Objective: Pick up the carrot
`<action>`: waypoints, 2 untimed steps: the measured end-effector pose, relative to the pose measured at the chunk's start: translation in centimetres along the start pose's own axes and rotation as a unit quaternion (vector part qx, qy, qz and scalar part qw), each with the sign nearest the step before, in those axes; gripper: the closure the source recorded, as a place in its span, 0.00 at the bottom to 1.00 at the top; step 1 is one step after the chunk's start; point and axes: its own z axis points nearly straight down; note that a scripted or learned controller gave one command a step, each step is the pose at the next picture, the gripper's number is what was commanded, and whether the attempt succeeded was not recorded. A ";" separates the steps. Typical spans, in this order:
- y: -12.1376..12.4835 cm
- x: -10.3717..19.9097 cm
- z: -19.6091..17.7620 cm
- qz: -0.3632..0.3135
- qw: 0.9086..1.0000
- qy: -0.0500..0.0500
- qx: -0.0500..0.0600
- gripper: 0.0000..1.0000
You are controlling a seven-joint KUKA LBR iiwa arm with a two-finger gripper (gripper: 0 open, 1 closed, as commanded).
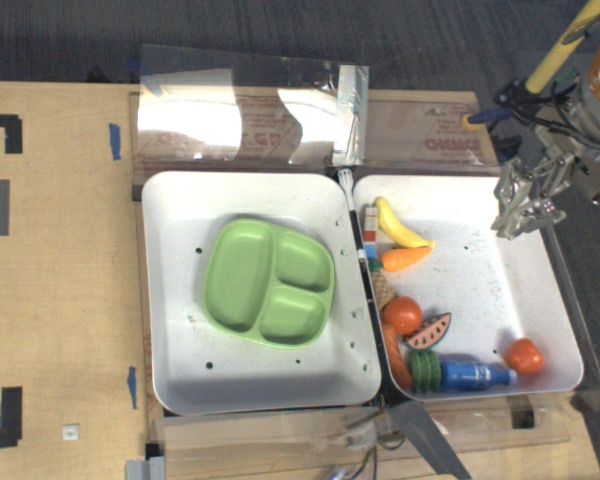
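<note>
two white bins sit side by side; the carrot [404,258] lies in the right bin [480,268], near its left wall, just below the banana [398,225] and touching it or nearly so. the gripper [520,213] hangs over that bin's upper right rim, well apart from the carrot, and i cannot tell its state. so nothing of the pick looks done: the approach, the closing and the lift all remain. open white floor lies between gripper and carrot, giving a free path leftward. the tight spots are the dividing wall on the carrot's left, the banana above it and a tomato [402,314] below. the left bin [170,268] holds a green plate [268,282].
</note>
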 end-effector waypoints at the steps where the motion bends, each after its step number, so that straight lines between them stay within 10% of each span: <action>1: 0.3 0.0 0.5 -0.002 1.000 0.004 -0.004 0.00; 2: 3.6 -0.7 13.9 -0.071 0.997 0.008 -0.009 0.00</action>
